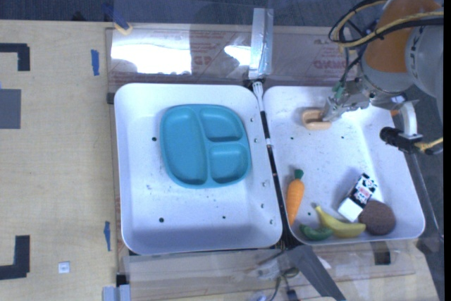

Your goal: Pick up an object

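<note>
Right bin (394, 232), far end: my pincer (337, 108) touches small tan bread-like piece (315, 118); grip state, can't tell.

left bin (134, 208): divided plate (206, 144) | right bin (394, 173): bread (315, 118) far; carrot (294, 197), banana (340, 223), carton (358, 197) near

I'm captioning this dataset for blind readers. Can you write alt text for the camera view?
The gripper sits low at a tan bread-like item in the right bin, which also holds a carrot, banana, small carton and brown lump. The left bin holds a blue divided plate.
</note>
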Available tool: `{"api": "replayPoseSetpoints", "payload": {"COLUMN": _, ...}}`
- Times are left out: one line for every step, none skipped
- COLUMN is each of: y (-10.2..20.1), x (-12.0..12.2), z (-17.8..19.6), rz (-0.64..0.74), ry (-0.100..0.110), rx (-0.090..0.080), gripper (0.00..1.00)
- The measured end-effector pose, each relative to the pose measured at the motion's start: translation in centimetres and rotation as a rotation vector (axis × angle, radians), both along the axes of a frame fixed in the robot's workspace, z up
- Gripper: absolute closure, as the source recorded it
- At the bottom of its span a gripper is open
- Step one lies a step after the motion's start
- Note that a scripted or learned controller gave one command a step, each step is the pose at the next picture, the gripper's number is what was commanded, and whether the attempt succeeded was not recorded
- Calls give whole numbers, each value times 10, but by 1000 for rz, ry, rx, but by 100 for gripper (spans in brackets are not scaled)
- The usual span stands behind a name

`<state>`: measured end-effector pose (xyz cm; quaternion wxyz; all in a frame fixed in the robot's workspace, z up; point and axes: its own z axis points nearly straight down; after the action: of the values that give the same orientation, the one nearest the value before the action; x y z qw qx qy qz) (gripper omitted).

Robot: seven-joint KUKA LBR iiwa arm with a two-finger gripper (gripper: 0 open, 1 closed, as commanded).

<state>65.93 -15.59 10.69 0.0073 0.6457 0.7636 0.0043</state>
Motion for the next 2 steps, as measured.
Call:
{"api": "replayPoseSetpoints", "payload": {"y": -30, "x": 9, "z": 49, "rz": -13, "ry": 8, "rx": 0, "gripper": 100}}
{"api": "replayPoseSetpoints", "payload": {"y": -29, "x": 8, "z": 45, "rz": -11, "ry": 14, "rx": 2, "gripper": 0}}
